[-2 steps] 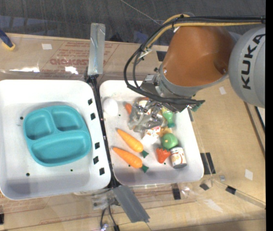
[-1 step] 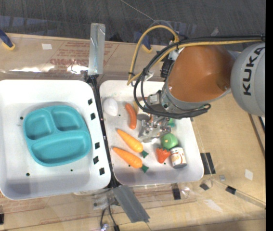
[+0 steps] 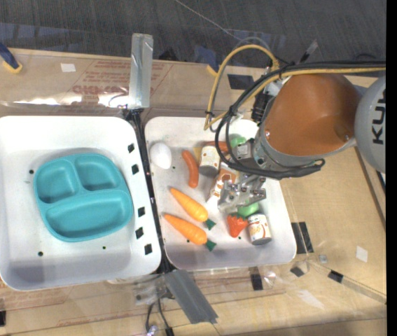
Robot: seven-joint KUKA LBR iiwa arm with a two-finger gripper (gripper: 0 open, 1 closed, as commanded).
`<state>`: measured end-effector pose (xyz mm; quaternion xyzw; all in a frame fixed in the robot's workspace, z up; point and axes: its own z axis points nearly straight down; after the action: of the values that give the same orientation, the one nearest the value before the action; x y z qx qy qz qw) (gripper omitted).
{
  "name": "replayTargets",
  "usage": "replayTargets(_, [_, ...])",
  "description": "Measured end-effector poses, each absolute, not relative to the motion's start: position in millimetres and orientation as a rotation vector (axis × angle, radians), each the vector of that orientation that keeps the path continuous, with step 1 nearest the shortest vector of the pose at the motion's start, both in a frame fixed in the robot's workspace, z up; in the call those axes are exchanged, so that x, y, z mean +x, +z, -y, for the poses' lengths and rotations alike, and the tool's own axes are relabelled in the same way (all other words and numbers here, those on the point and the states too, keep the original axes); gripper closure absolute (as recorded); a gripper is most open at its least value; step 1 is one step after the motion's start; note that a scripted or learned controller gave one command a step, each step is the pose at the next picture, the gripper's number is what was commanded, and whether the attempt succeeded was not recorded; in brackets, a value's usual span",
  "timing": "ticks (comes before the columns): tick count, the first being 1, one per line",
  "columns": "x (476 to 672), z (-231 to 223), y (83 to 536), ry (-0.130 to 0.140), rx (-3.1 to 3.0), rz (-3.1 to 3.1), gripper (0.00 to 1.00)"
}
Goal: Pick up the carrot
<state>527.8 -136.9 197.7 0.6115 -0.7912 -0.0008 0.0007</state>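
Jaws (image 3: 239,196) above right bin; orange carrot (image 3: 186,229) green-tipped.

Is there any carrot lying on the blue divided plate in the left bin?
No, the blue plate bears no carrot; both carrots lie in the right bin.

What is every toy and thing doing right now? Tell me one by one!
Upper carrot: lying flat in the right bin, not held.
Lower carrot: lying flat near the front wall.
Egg: resting in the bin's back corner.
Small can: tipped over.
Blue plate: flat in the left bin.
Gripper: low over the toys.
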Motion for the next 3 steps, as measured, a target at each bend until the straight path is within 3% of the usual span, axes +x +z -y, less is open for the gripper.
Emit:
replayTargets(1, [478.3,173.8,187.0,-0.004,2.011,2.411,1.00])
replayTargets(2, [477.5,210.8,259.1,0.004,2.192,2.252,1.00])
replayTargets(3, [478.0,185.8,295.2,0.002,2.597,1.770,1.00])
